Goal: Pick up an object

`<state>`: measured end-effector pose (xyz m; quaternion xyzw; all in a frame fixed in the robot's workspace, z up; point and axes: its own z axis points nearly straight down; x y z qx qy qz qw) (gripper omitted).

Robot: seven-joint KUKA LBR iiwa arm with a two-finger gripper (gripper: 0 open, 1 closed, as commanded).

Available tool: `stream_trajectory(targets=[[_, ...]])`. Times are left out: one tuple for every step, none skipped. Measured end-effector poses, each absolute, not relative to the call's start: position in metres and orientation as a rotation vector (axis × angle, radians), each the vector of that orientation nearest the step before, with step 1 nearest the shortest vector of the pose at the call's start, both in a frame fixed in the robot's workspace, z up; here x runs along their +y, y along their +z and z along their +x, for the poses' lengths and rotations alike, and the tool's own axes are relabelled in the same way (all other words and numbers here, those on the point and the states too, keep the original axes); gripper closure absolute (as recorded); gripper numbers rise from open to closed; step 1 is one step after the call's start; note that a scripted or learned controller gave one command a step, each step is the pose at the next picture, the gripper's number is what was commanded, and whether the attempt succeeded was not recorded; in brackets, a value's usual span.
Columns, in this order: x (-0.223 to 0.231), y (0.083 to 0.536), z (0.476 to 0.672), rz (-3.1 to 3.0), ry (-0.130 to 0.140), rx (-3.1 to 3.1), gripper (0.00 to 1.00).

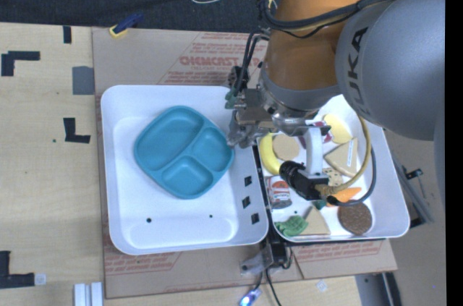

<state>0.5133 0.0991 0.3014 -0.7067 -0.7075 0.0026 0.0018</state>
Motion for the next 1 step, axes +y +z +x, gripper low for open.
stream_trajectory(targets=[[0.058,0.3995,0.4831,-2.226,-0.01,-2.224,1.0]])
